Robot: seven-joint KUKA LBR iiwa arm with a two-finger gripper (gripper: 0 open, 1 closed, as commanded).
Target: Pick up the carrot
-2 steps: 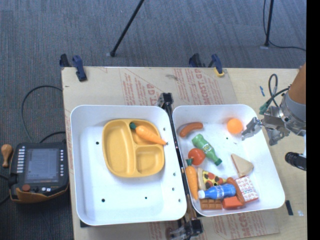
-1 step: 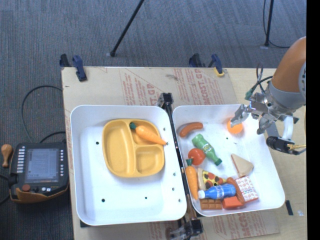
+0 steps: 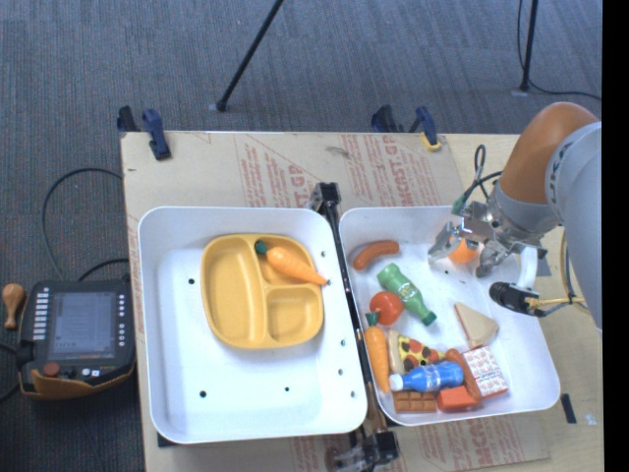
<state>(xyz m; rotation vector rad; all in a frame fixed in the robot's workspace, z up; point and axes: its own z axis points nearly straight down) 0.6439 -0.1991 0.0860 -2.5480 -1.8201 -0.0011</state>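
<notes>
- At the near edge of the right-hand shallow white plastic bin (image 3: 546,386), a blue plastic bottle with a white cap (image 3: 427,378) lay on its side, just beside a red-and-white printed carton (image 3: 487,372) and an orange block (image 3: 455,398).
- A flat toy pizza slice with red dots (image 3: 415,349) lay touching the bottle's far side, and a tan wedge of toy bread (image 3: 476,324) rested to its right.
- A long orange toy carrot (image 3: 376,356) lay along the right bin's left wall, its green top next to a round red toy tomato (image 3: 385,307).
- A green plastic bottle (image 3: 406,293) lay tilted just beyond the tomato, with a brown toy sausage (image 3: 374,254) farther back.
- In the left-hand white plastic bin (image 3: 157,362), a yellow divided plastic plate (image 3: 228,298) held a second orange carrot with a green tip (image 3: 291,262), lying across the divider of its far right compartment.
- The two-finger gripper (image 3: 470,252) sat in the far right part of the right bin, its fingers closed around a small orange object (image 3: 462,253), well apart from both carrots.
- A black teach pendant with a grey screen (image 3: 79,330) lay on the floor to the left of the bench.
</notes>
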